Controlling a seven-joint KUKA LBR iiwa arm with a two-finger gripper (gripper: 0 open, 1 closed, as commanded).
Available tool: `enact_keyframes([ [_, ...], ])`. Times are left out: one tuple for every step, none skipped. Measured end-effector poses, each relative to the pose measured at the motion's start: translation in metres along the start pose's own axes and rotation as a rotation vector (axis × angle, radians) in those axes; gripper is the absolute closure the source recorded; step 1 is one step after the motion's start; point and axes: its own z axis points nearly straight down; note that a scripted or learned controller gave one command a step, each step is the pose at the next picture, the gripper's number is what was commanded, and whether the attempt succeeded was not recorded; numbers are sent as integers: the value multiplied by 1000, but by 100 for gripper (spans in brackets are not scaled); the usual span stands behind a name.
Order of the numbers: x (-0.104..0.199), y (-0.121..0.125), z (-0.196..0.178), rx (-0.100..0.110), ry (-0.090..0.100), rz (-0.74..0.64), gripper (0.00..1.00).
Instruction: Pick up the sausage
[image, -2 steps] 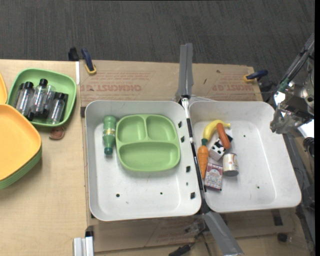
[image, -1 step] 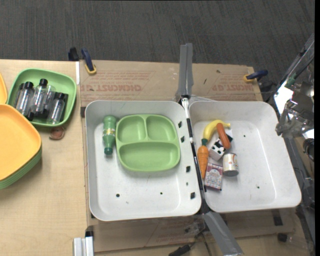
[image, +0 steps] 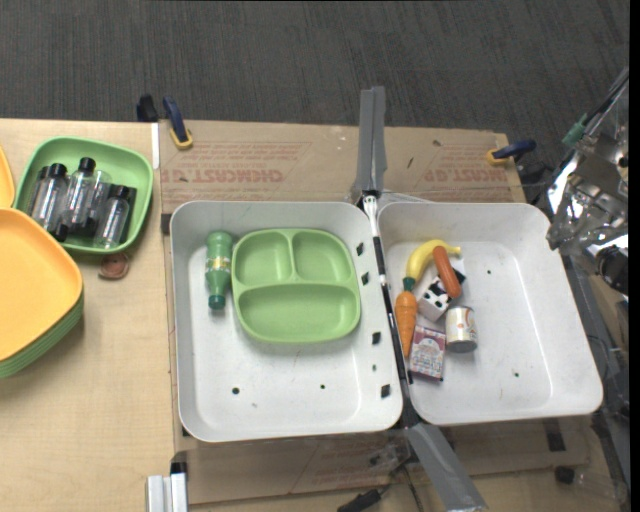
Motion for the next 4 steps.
enact_keyframes([
  [1,-16,-34,-2,1,446,100],
  [10,-33,-34,-2,3,783,100],
  [13,-13,-29,-2,2,785,100],
  [22,5,-34,-1,2,784,100],
])
